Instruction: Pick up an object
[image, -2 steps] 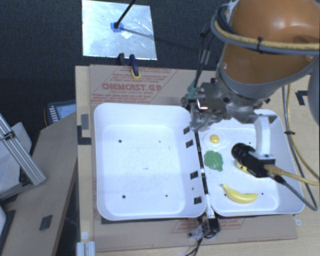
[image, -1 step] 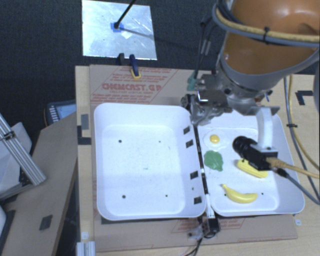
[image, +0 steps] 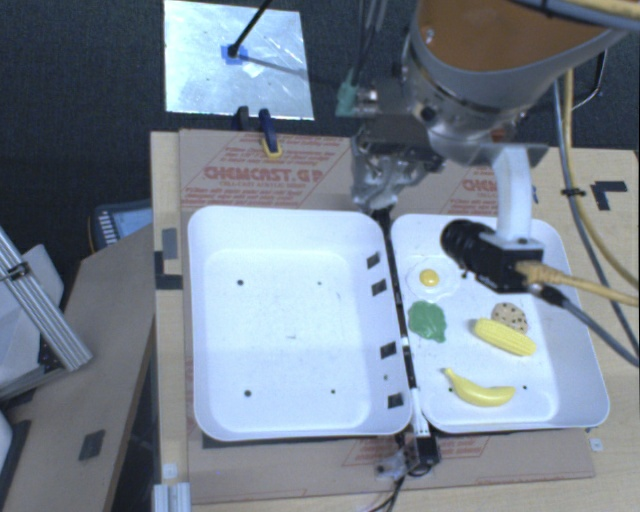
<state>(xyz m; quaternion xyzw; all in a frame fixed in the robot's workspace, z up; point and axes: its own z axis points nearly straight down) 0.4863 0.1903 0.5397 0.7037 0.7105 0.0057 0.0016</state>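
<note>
Lying in the right bin (image: 585, 400), left to right, fried egg (image: 430, 279), broccoli (image: 428, 321), banana (image: 480, 389) and corn (image: 504, 337) look light, stiff, slippery, the corn best pinched across its middle, while the gripper (image: 385, 185) hangs far, its grip untellable.
</note>
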